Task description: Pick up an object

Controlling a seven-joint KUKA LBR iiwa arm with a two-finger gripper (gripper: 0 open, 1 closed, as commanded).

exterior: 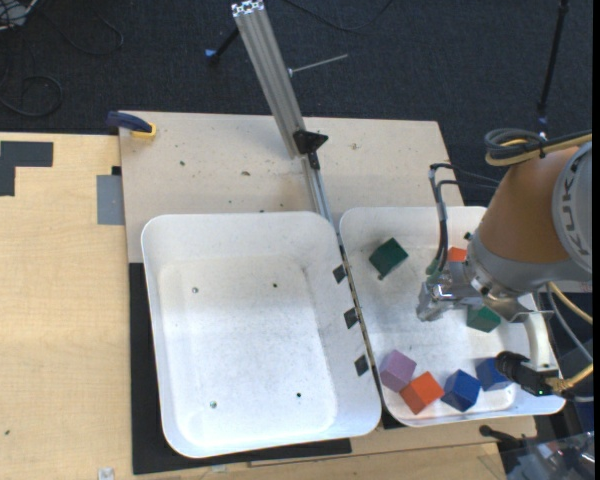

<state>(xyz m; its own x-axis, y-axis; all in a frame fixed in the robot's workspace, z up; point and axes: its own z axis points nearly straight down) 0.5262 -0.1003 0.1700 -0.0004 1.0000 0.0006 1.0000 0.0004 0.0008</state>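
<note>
We see the big grey and orange robot arm (535, 223) come in from the right side of the frame and bend down over the right white bin (365, 230). Its shiny metal gripper (438, 300) hangs low in the middle of that bin, pointing left. We cannot tell how it is set or if it has anything.

A dark green block (388, 257) lies near the top of the right bin, up and left of the gripper, apart from it. Another green block (483, 319) sits just under the arm's wrist. A small orange piece (458, 255) peeks out by the arm. Along the bottom edge we see a purple block (397, 370), an orange block (420, 392), a blue block (461, 389) and another blue block (492, 372). The left white bin (170, 258) sits beside it.
</note>
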